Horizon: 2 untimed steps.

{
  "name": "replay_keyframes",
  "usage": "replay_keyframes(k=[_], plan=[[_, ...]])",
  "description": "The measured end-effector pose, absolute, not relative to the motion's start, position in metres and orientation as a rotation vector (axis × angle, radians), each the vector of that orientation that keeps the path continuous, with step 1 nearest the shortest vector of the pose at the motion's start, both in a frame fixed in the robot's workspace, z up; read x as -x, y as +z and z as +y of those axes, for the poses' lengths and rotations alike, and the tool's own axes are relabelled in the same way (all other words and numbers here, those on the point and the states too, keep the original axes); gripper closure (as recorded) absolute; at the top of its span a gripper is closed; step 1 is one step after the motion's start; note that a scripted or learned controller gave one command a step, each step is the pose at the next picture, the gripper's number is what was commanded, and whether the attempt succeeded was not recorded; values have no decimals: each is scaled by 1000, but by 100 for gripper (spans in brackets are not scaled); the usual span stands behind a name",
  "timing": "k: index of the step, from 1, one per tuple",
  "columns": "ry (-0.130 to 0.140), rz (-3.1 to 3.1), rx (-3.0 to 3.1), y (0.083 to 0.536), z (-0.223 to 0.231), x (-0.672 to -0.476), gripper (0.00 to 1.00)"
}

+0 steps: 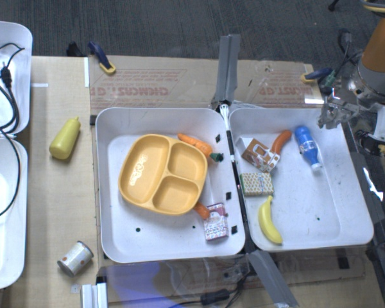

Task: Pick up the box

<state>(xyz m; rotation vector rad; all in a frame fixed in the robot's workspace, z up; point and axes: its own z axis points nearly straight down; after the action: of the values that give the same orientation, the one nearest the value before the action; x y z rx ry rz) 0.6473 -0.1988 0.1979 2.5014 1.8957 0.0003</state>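
Dark carpet is running behind a cardboard-topped desk [179, 82] that is carrying two shallow white bins side by side. Left bin [112, 236] is holding a yellow three-compartment plastic plate [163, 173], an orange toy carrot [194, 144] just off its upper rim, and a small pink-and-white printed carton [215, 223] lying flat near the lower right corner, beside the divider.

Right bin [333, 223] is holding a brown-and-white patterned cardboard box [259, 155], a speckled green-grey sponge block [256, 183] just below it, a yellow banana [268, 220], an orange-red sausage-shaped toy [281, 140] and a blue plastic bottle [307, 147]. Everything is looking scattered at random, probably dumped in as clutter for grasp trials.

Grey arm's end effector [330, 115] is hanging over the upper right edge of the right bin, near the bottle and well apart from the box. Opening can't be judged at this resolution.

Reading the patterned box as the target: it's sitting in the upper left of the right bin, near the divider, with the sausage toy close to its upper right corner. It's looking tipped, not lying flat. Long axis is running diagonally, upper left to lower right, lower end pointing toward the sponge. Grasp is likely needing a wrist turn to close across the short side.
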Motion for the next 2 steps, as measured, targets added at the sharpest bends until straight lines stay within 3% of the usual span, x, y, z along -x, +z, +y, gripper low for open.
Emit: replay_keyframes(k=[1,2], plan=[[0,1963,-2450,272,-192,-609,100],[-6,2181,-2267,189,-61,-646,100]])
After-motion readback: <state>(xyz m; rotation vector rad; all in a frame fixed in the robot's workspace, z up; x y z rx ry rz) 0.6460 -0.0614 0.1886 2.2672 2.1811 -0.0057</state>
